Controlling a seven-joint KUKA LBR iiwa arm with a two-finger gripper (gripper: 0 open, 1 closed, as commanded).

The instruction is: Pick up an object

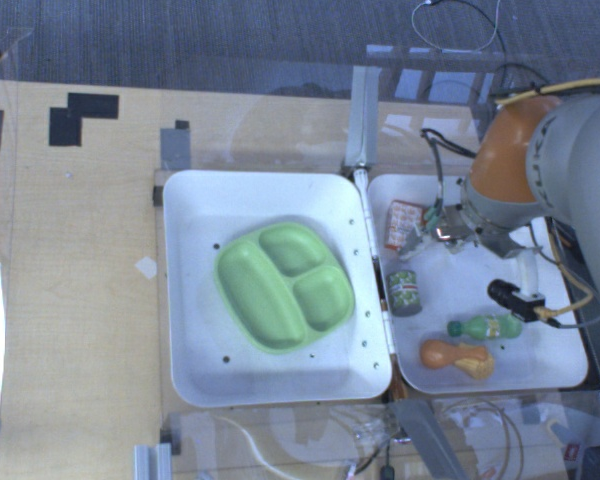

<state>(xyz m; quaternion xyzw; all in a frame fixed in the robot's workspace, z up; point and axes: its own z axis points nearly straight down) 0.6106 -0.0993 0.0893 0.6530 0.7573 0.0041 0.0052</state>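
In the right bin [555,373] lie a red and white packet [403,223], a small can with a green label [405,293], a green bottle [485,327] on its side and an orange-tan gourd-shaped toy [458,357]. My gripper [443,230] hangs low over the bin's upper part, just right of the packet and above the can. The grey arm with its orange band [510,153] covers the bin's upper right corner. Nothing shows in the gripper's grasp.
The left bin [195,363] holds a green divided plate [283,285]. A metal divider [358,128] stands between the bins at the back. A black part with a yellow cable [515,299] hangs by the arm above the bottle. Cables run along the front edge.
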